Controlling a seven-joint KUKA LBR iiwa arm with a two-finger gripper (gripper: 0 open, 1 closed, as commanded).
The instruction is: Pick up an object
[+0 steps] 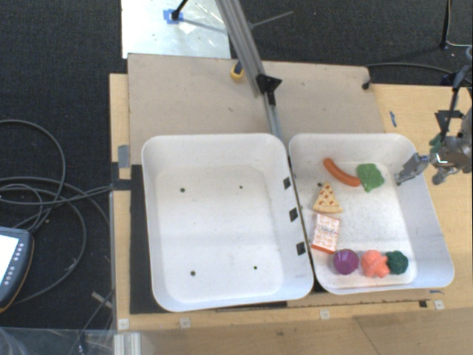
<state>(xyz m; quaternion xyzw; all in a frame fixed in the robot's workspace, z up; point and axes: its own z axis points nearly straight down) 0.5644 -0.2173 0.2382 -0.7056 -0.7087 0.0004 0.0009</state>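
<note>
Robot lab: bench (222, 95), teach pendant (11, 261), floor cables (44, 191).

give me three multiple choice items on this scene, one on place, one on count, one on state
1. Which bin holds the toys?
A left bin
B right bin
C both

2. How many toys lie there?
A four
B nine
C seven

3. How does the gripper stand to the toys?
A holds the sausage
B apart, at the bin's right rim
C presses on the pizza slice

Key: 1 B, all toys lie in that bin. 2 C, sausage, green leaf, pizza slice, packet, purple ball, orange toy, broccoli. 3 B, it touches none.
</note>
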